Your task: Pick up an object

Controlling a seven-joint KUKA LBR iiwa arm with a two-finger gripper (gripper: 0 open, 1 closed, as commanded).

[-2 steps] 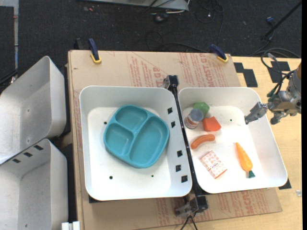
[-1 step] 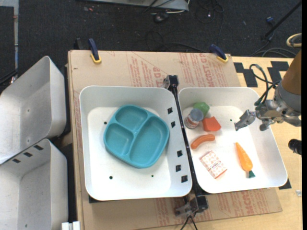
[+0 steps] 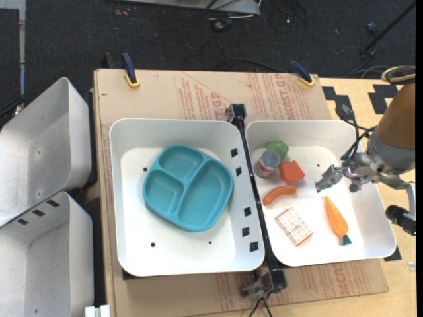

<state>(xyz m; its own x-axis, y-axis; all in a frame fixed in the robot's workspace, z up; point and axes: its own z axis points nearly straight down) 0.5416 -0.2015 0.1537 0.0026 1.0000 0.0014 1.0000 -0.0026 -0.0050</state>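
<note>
gripper (image 3: 328, 178) is seen over right white bin (image 3: 370, 246), fingers spread apart, nothing between them | plastic orange carrot (image 3: 336, 218) lies near right edge | red-patterned small packet (image 3: 293, 226) near front edge, print unreadable | orange sausage (image 3: 279, 194), orange block (image 3: 291, 172), labelled can (image 3: 267, 163), green ball (image 3: 277, 148) toward back-left corner | teal divided plate (image 3: 188, 187) lies mid left white bin (image 3: 125, 177)

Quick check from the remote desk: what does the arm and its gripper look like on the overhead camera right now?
The arm enters from the right: a rounded orange band sits above a grey, cylindrical wrist section. Below it, the gripper is dark grey metal, small and angular, with thin dark cables looping along the wrist toward it. No readable markings appear on the arm.
</note>
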